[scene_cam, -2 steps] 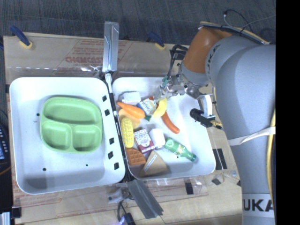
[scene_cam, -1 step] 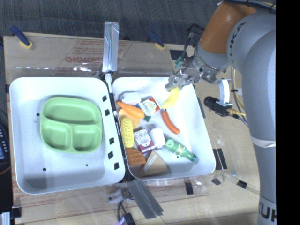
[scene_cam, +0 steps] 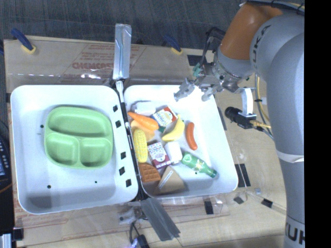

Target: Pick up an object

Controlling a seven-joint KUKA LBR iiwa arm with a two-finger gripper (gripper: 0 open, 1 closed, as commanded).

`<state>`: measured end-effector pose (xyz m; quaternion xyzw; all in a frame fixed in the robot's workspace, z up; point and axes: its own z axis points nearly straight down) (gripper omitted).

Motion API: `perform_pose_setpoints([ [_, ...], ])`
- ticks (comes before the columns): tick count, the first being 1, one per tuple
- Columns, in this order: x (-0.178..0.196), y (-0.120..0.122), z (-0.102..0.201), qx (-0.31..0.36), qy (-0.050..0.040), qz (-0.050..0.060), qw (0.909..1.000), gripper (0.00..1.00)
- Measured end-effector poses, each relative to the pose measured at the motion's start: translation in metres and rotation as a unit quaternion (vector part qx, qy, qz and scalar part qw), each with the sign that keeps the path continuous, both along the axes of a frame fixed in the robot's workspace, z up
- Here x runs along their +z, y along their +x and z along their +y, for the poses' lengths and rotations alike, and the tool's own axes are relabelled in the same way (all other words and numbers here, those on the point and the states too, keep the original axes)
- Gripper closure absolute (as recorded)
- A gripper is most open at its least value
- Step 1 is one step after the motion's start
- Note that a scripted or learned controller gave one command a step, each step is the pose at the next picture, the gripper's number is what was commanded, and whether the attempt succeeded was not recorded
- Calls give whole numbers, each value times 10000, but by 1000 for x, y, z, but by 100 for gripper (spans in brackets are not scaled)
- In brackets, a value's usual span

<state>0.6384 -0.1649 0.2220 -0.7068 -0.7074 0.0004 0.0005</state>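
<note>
Wedge at 6 o'clock: lay nearest the camera, a brown triangular piece (scene_cam: 173, 181) against the right bin's (scene_cam: 227, 164) near wall; flat, low edges, judged awkward to pinch.
Waffle-like square: sat just beside it at 7 o'clock (scene_cam: 149, 172), ridged and thin; probably stiff and light.
Green bottle: rested on its side at 4 o'clock in the heap (scene_cam: 198, 165), neck pointing toward the near right corner; smooth, round, likely to roll or slip unless taken across the body.
Small carton: stood at the heap's centre (scene_cam: 158, 154), touching a white block (scene_cam: 174, 152); boxy, flat faces, judged an easy stiff hold.
Corn cob: lay along the divider at 9 o'clock (scene_cam: 140, 144); bumpy surface, likely good for grip across its width.
Sausage: lay apart at 3 o'clock (scene_cam: 191, 136), with clear floor around it; judged light toy plastic, slick, best taken across the middle.
Banana and carrot: banana (scene_cam: 175, 130) at centre, carrot (scene_cam: 143, 121) at 10 o'clock, both partly overlapped by neighbours.
Second carton: lay at 12 o'clock of the heap (scene_cam: 164, 116), tilted.
Gripper: hovered above the right bin's far edge at 1 o'clock (scene_cam: 195, 90), fingers spread apart, nothing between them, well clear of the heap.
Left bin: held a green divided tray (scene_cam: 79, 136).
</note>
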Motion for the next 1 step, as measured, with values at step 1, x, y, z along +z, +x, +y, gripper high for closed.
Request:
perform_pose_setpoints([
  [1,-100,-32,-46,69,0,30,10000,0],
])
